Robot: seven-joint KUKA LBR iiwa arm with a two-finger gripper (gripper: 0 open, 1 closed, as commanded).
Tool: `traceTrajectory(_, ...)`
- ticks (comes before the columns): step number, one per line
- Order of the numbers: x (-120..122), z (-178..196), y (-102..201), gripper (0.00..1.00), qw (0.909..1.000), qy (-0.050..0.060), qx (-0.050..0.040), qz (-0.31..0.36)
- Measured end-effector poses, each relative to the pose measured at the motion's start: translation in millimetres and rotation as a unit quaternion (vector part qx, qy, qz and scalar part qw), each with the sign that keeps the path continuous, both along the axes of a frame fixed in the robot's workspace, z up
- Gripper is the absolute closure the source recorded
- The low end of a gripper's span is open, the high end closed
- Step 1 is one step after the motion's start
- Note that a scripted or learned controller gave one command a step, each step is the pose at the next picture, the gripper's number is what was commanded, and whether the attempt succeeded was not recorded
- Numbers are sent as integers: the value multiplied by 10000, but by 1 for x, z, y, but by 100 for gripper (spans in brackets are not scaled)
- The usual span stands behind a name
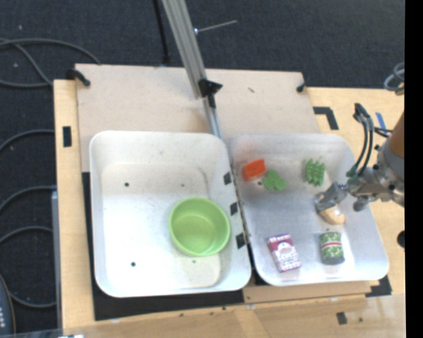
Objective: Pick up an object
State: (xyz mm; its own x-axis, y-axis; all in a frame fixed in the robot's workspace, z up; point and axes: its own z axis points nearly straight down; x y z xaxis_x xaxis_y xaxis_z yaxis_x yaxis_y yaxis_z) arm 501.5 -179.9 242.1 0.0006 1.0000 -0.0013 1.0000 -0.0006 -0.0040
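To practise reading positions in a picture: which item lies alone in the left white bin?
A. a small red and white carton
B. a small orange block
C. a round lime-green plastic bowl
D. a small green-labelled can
C: the round lime-green plastic bowl sits by itself in the left white bin, toward its right side.

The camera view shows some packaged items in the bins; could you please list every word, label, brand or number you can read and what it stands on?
No text can be read in this view.
Red and white carton in the right bin: printed label, too small and blurred to read.
Green can beside it: label with white patches, too blurred to read.
Green bowl in the left bin: no markings visible.
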Motion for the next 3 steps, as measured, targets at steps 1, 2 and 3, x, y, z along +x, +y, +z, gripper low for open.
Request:
traceTrajectory(1, -7, -46, 5, 0, 10000, -26, 2, 0)
traceTrajectory(2, -5, -106, -4, 0, 10000, 0, 0, -3)
traceTrajectory(3, -3, -92, -4, 100, 10000, -44, 3, -21)
